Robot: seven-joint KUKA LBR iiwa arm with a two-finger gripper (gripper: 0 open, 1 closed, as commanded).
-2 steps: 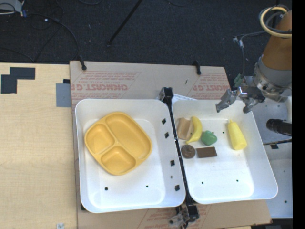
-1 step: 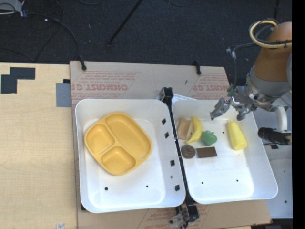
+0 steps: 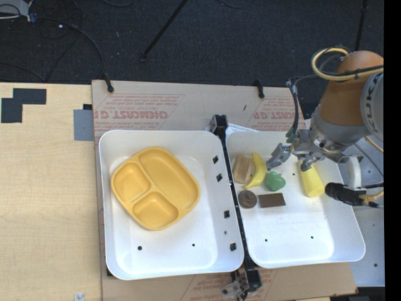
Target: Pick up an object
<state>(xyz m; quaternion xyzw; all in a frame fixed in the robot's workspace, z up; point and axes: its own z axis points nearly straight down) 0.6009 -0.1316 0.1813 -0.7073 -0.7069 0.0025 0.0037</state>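
Note:
The right bin [image 3: 313,243] holds several small items. A tan bread-like piece [image 3: 242,168] and a yellow banana [image 3: 257,170] lie at its left, with a green lump [image 3: 274,182] beside them. A brown round disc [image 3: 247,199] and a brown rectangular block [image 3: 272,200] sit just in front. A yellow cylinder [image 3: 311,182] lies further right. My gripper [image 3: 292,160] hovers at the back of this bin, open, with nothing between its fingers. Its left fingertip is just above the green lump and its right one is over the top of the yellow cylinder.
The left bin [image 3: 113,243] holds a yellow three-compartment plate [image 3: 155,187]. A black divider [image 3: 229,193] runs between the two bins. The front half of the right bin is bare white floor. The arm's grey and orange wrist [image 3: 348,99] stands over the back right corner.

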